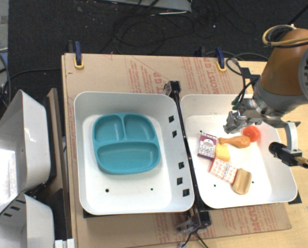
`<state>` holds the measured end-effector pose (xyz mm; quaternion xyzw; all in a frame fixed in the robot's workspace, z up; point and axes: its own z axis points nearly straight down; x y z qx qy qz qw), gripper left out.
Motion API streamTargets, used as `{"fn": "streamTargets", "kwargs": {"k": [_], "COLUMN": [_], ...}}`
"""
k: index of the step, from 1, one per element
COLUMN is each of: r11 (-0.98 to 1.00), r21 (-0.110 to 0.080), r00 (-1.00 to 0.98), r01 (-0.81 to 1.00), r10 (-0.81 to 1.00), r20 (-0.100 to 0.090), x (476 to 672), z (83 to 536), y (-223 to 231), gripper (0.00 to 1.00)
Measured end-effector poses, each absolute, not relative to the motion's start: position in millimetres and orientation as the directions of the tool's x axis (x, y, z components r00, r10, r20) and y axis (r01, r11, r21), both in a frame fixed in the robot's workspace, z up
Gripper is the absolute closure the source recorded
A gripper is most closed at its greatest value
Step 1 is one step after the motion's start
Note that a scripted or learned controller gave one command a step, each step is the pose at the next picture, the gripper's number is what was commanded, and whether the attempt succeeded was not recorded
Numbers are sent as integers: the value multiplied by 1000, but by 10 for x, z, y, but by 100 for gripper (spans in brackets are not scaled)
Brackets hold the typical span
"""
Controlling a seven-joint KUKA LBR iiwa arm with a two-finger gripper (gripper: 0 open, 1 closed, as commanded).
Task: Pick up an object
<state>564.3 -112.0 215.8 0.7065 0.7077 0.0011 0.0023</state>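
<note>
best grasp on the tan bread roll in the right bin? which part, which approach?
Probably top-down across the short width of the bread roll, near its middle. It lies flat and elongated near the right bin's front edge, with bare floor on its right. The patterned packet sits close against its left side, so keep that finger tight to the roll. The gripper is above the pile's far end.

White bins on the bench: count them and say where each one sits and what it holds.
2. The left bin holds a teal divided plate. The right bin, beside it, holds the small toy items, with the gripper above them.
</note>
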Motion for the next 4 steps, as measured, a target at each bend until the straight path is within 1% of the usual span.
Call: {"fn": "streamTargets", "kwargs": {"k": [1,2,4], "r11": [4,7,10], "r21": [6,-1,0], "r00": [-4,-7,-10], "r01": [1000,1000,1000], "r10": [1000,1000,1000], "r20": [-1,1,2], "x": [5642,5605,5683], "z": [2619,2477,2289], "y": [-1045,-490,712], "gripper": [100,100,100]}}
